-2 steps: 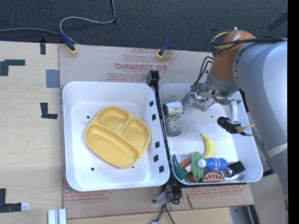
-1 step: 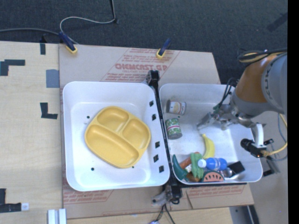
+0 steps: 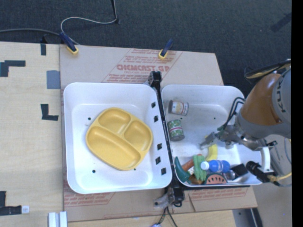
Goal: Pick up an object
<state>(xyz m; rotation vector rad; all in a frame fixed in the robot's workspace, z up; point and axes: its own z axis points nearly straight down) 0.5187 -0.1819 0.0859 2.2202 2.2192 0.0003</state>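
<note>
My gripper (image 3: 211, 139) hangs low in the right bin (image 3: 203, 94), near the middle of it. I cannot tell how it is set, and I see nothing held in it. Everything else I place from this bin. A small can with a tan label (image 3: 179, 108) lies near its far left corner. A green can (image 3: 176, 130) sits just below that one, close to the bin's left wall. A pile of toys fills the near edge of the bin: a yellow banana (image 3: 212, 151) just beside my gripper, a blue bottle with a white cap (image 3: 216, 166), a green piece (image 3: 182, 169), an orange piece (image 3: 189, 165) and a watermelon slice (image 3: 214, 178). To the left of this bin sits the left bin (image 3: 75, 141), touching it, with a yellow plate (image 3: 119, 138) in it.
</note>
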